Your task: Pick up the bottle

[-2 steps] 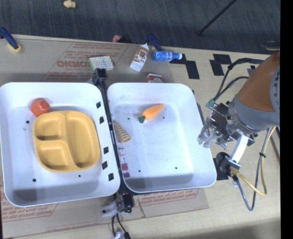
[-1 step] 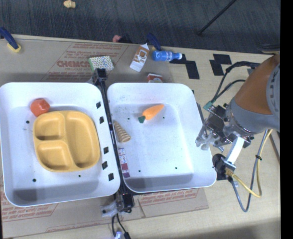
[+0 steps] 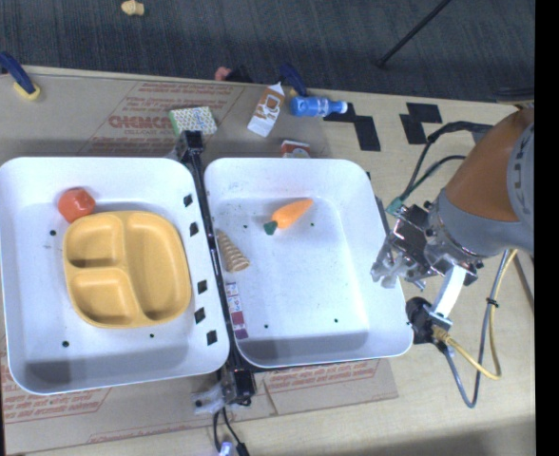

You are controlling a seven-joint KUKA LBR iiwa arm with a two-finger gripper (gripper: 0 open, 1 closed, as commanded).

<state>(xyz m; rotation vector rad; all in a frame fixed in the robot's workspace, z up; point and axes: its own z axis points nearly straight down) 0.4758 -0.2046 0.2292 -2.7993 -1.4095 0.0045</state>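
A small blue bottle (image 3: 316, 107) lies on its side on the bench, just beyond the far rim of the right bin (image 3: 356, 335). It is outside both bins. My gripper (image 3: 392, 272) hangs over the right rim of the right bin, near its front half, well away from the bottle. Nothing shows between its tips. The grey arm with its orange band (image 3: 493, 174) comes in from the right.
In the right bin lie an orange carrot (image 3: 290, 214) and a ribbed tan cone (image 3: 230, 252) by the left wall. The left bin (image 3: 32, 359) holds a yellow divided plate (image 3: 127, 266) and a red piece (image 3: 76, 202). A small carton (image 3: 266, 110) lies near the bottle.
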